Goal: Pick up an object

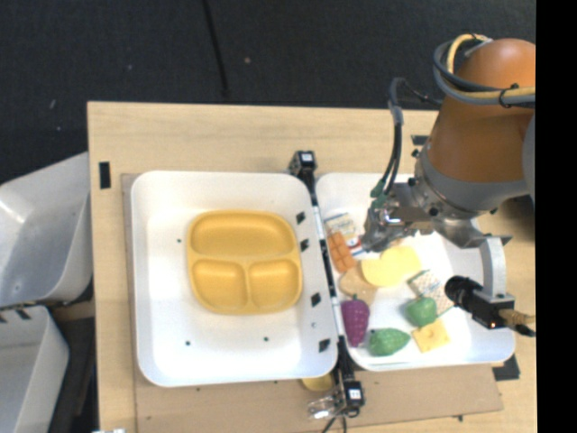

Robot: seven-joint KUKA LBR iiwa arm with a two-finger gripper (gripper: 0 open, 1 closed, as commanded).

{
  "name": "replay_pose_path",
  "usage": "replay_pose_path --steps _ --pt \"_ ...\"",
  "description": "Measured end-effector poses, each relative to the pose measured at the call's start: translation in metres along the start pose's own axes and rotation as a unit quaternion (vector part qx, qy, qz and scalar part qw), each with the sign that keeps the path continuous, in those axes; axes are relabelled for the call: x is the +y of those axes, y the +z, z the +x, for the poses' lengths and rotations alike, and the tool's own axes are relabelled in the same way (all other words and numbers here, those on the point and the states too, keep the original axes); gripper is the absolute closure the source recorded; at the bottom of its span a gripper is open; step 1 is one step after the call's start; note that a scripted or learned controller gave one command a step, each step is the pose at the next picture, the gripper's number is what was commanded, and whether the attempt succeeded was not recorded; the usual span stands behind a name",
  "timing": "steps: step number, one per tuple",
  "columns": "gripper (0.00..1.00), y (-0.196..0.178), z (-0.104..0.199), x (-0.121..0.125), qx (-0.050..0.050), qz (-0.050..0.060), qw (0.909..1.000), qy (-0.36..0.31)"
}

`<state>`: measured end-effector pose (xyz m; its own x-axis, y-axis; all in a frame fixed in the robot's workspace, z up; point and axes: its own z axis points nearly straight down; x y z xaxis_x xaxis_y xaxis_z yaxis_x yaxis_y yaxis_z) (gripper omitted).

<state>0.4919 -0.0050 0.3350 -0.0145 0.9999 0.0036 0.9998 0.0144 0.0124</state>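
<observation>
Yellow lemon (390, 266) just below hand (379, 226) (right bin (469, 354)) | hand grip state: cannot tell

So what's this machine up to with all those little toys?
The grey and orange arm has reached into the right bin, which holds a jumble of toy food: a yellow piece, purple grapes, green items and more. Its end effector hovers low over the pile near the yellow piece, but nothing is visibly held. The left bin holds a yellow divided tray.
</observation>
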Motion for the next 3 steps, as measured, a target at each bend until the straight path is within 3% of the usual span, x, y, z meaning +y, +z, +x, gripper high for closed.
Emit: replay_pose_path --steps 1,2,3 --pt "1.00 -0.061 0.102 0.001 0.000 0.003 1.0000 0.000" --pt "0.00 -0.058 0.094 0.000 -0.002 0.006 1.0000 0.005" --pt "1.00 -0.069 0.093 0.001 -0.003 0.005 1.0000 0.002"
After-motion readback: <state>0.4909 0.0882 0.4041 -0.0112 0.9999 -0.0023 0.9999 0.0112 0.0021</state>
